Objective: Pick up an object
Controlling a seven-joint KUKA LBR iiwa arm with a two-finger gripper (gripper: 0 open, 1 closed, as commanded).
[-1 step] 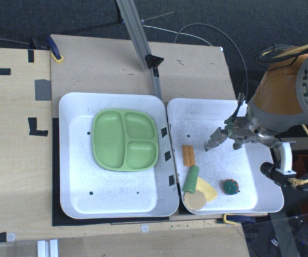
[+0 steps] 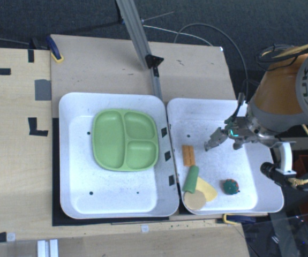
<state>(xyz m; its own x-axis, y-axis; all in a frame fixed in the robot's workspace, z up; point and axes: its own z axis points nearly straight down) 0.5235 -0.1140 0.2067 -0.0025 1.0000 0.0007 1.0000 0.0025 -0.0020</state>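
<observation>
My gripper [image 2: 212, 142] hangs over the middle of the right bin [image 2: 207, 108], reaching in from the right, with nothing visibly in it. Left of and below it lies a small orange block [image 2: 188, 155]. A green cylinder [image 2: 191, 179] lies below the block, resting against a tan disc [image 2: 195, 199] and a yellow piece [image 2: 208, 190] at the bin's front edge. A small teal ball with a red spot [image 2: 230, 186] sits at the front right of the bin, below the gripper.
The left bin [image 2: 73, 159] bears a green divided plate [image 2: 125, 140]. A grey metal pole [image 2: 135, 23] slants in from the top to the ridge between the bins. The arm's orange band [image 2: 282, 87] and wrist hang over the right bin's right side.
</observation>
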